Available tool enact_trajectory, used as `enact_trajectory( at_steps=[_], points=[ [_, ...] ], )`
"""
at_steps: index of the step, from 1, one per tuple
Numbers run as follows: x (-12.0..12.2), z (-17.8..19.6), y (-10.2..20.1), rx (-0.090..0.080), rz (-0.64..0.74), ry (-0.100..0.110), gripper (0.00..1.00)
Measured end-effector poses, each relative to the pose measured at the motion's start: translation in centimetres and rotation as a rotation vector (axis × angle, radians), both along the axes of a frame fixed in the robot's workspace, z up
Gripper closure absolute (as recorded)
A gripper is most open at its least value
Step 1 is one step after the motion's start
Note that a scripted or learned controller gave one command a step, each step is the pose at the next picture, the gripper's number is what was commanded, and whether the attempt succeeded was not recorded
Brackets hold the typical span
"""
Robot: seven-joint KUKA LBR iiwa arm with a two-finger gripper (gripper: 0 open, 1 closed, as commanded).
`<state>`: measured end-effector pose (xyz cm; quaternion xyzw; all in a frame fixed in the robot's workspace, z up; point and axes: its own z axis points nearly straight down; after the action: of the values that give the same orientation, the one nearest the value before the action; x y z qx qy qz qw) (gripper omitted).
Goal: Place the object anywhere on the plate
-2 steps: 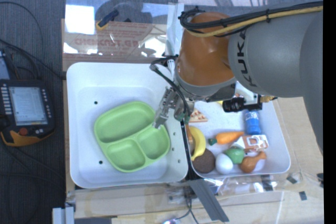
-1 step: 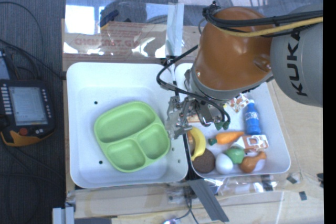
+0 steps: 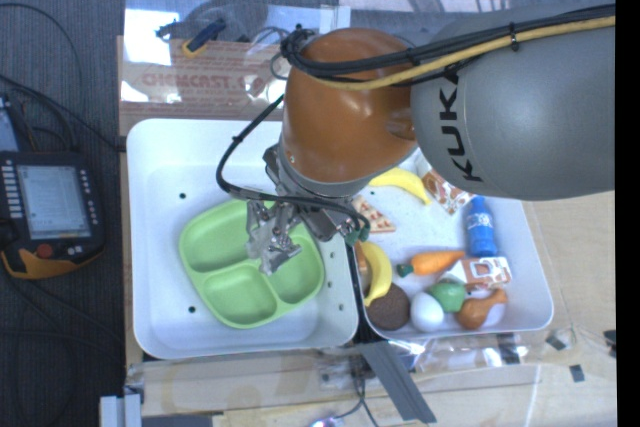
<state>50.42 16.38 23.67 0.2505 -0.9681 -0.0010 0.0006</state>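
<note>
Counts of items in the two white bins.
One green divided plate (image 3: 225, 277) in the left bin (image 3: 160, 215); in the right bin (image 3: 530, 300), two bananas (image 3: 402, 183), one carrot (image 3: 437, 263), one blue bottle (image 3: 481, 227), one white egg (image 3: 427, 312), one brown ball (image 3: 390, 307), one drumstick (image 3: 480, 308).

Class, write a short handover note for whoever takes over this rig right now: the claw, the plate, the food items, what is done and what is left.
Claw: hangs over the green plate in the left bin; open or shut cannot be told, and no item is seen in it.
Items: bananas, carrot, blue bottle and the rest lie in the right bin.
Done: no food is seen on the plate.
Left: get one item onto the plate.
</note>
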Motion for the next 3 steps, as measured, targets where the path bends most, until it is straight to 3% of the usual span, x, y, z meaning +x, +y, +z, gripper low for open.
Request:
enact_trajectory(
  at_steps=[1,2,3],
  points=[
    [0.05,0.09,-0.02,0.001,0.0,-0.002,0.0],
    [0.12,1.05,0.05,0.003,-0.001,-0.004,1.0],
    [0.1,1.0,0.08,0.003,-0.001,-0.003,0.0]
  ],
)
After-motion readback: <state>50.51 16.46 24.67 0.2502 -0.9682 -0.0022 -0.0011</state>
